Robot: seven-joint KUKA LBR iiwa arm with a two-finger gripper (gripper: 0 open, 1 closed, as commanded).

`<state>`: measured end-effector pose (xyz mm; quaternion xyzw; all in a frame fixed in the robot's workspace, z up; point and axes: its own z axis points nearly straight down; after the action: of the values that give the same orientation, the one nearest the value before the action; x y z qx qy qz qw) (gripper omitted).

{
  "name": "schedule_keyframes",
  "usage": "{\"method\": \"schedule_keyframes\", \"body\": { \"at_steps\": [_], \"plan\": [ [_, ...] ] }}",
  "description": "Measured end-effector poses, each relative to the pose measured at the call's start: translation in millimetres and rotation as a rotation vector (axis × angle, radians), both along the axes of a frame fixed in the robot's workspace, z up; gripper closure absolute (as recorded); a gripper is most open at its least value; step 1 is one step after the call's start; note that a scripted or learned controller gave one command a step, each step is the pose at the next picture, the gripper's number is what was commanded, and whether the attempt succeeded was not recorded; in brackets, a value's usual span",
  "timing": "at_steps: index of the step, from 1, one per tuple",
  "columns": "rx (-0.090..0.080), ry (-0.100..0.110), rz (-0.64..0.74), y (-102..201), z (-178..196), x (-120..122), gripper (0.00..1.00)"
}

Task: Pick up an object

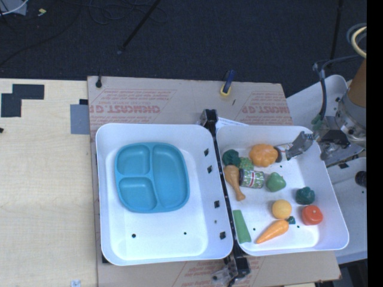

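A: Reaching in from the right, the arm [353,109] sits low over the right bin [326,187], wrist at the bin's far right rim, gripper [289,152] pointing left toward the toys.

B: Fingers?

A: Grey fingertips [294,148] end just beside the orange roll [264,155], maybe touching its right edge. Spread or pressed together, can't tell, too small. Nothing visibly pinched between them.

B: Other things in that bin?

A: Broccoli [231,157] left of the roll, drumstick [234,182] below it, small can [252,178] lying on its side against the drumstick, green pepper [275,182] next to the can. Lower down: lemon [281,208], carrot [272,231], tomato [312,214], a dark green piece [305,195], and a green stick [241,226] along the left wall.

B: Left bin [114,220]?

A: Blue divided plate [151,177], three compartments.

B: Any text?

A: Red print on the cardboard [179,103] under the bins, upside down and mirrored, repeated twice; can't read it for sure. Can label is too blurred.
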<state>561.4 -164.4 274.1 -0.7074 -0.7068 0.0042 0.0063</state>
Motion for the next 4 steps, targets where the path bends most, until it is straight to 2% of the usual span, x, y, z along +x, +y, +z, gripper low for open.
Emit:
{"method": "schedule_keyframes", "body": {
  "at_steps": [1,3,4],
  "plan": [
    [-0.002,-0.009,0.002,0,5,1,0.00],
    [0.000,-0.003,0.001,6,-126,6,0.00],
    [-0.005,-0.032,-0.001,6,-157,13,0.00]
  ]
}}
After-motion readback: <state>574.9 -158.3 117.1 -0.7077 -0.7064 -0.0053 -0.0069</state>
